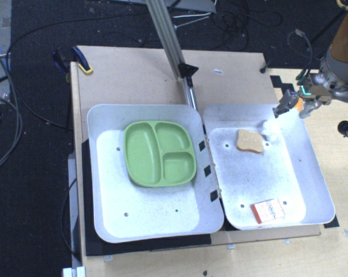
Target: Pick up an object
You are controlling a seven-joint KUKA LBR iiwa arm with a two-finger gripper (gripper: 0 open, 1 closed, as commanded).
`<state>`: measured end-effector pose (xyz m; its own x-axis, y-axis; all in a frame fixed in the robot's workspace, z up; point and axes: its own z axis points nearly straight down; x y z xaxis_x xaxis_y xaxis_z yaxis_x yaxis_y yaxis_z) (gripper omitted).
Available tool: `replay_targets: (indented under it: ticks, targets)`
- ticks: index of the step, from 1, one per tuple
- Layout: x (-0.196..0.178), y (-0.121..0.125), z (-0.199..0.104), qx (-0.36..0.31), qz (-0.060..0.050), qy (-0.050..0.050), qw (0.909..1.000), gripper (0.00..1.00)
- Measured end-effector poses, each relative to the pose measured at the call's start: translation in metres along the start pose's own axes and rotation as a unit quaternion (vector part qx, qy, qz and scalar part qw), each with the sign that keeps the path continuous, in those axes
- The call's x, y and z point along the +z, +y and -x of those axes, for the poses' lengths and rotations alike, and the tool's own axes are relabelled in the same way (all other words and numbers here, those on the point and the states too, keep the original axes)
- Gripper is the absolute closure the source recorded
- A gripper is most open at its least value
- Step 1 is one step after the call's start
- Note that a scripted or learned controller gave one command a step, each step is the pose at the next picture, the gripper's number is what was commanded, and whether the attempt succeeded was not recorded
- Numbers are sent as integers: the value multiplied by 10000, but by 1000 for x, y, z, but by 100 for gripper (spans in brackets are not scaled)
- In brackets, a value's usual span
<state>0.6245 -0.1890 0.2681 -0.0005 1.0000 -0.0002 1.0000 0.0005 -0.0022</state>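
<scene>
Overhead, the Hand Hangs at the Right Bin's Far Corner

Up at the right edge, the grey arm's two-finger hand (295,105) hovers over the far right corner of the right shallow white bin (312,172). Its two fingers stand apart with nothing between them.

Inside that bin, a tan slice of toy bread (250,141) lies near the far wall, with a small white lump (270,130) just beside it toward the hand. A small red-and-white flat packet (268,210) rests near the bin's front edge, well apart from the bread.

The left shallow white bin (104,212) carries a green plastic plate with three compartments (160,153), lying flat in its far half. Both bins sit side by side on the pale wooden tabletop (133,74), and a slanted grey metal pole (168,33) crosses above it.
</scene>
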Motion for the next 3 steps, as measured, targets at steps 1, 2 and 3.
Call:
replay_targets:
  ticks: [1, 2, 3]
  targets:
    - [-1, 1, 0, -3, 14, -3, 10000, 0]
    - [41, 1, 0, 3, -3, -2, 10000, 0]
    - [85, -1, 4, 7, -8, 0, 10000, 0]
